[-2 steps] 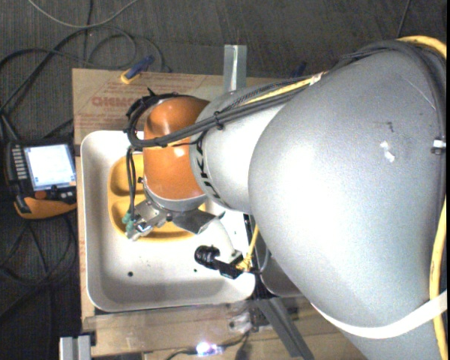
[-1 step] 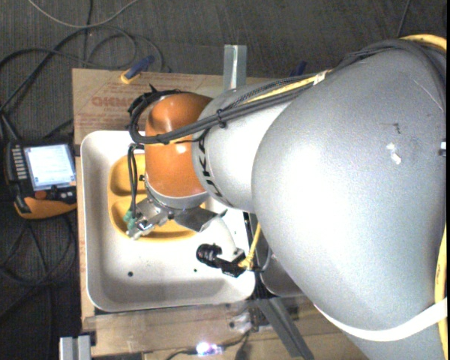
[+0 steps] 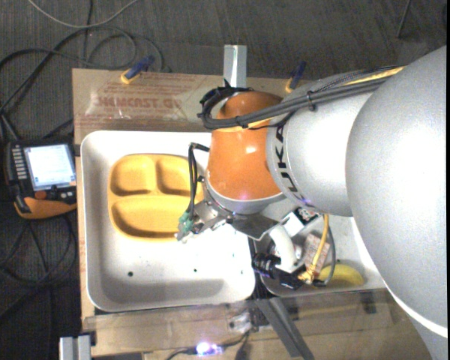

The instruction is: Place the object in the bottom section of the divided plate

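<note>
Nothing lies yet in any section of the yellow plate (image 3: 146, 195), so by my reading the task is in its early half: the object has still to be carried over and set down. That plate sits in the left bin (image 3: 97, 223), its large bottom section facing the near rim. The likeliest object is a yellow, banana-like thing (image 3: 346, 277) in the right bin (image 3: 356, 285), just beside the arm's (image 3: 322, 156) wrist; only a short stretch of it shows, and its long axis seems to run left to right, though which end leads is hidden. The pincer (image 3: 186, 229) hangs over the plate's lower right edge, and whether it is open or closed I cannot tell; nothing shows gripped in it
</note>
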`<state>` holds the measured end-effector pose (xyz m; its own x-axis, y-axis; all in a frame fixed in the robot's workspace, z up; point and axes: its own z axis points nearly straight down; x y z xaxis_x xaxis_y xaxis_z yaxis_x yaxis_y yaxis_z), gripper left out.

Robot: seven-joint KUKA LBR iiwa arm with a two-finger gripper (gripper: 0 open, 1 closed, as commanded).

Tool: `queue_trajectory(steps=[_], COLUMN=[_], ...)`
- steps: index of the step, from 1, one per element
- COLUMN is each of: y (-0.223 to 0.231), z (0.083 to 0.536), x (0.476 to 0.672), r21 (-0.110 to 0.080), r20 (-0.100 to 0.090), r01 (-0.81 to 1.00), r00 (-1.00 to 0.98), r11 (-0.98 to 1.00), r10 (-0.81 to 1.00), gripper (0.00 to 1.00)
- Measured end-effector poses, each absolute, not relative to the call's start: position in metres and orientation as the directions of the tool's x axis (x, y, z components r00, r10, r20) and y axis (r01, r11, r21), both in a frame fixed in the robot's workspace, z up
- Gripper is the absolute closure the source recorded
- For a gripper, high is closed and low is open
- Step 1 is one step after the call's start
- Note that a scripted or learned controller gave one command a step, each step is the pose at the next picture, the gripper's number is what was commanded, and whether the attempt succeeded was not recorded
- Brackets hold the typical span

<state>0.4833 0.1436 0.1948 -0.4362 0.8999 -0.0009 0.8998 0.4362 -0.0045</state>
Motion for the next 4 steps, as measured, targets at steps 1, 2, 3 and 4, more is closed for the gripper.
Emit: queue_trajectory(steps=[1, 2, 3, 4], y=[0.127, 0.127, 0.127, 0.109], z=[0.287, 0.287, 0.287, 0.421], x=[0.497, 0.497, 0.497, 0.485], r21=[-0.002, -0.002, -0.002, 0.001], r20=[-0.002, -0.002, -0.002, -0.003], r01=[0.760, 0.759, 0.759, 0.624], r00=[-0.650, -0.651, -0.651, -0.781], r11=[0.650, 0.651, 0.651, 0.781], r10=[0.760, 0.759, 0.759, 0.624], gripper=[1.00, 0.00, 0.00, 0.00])
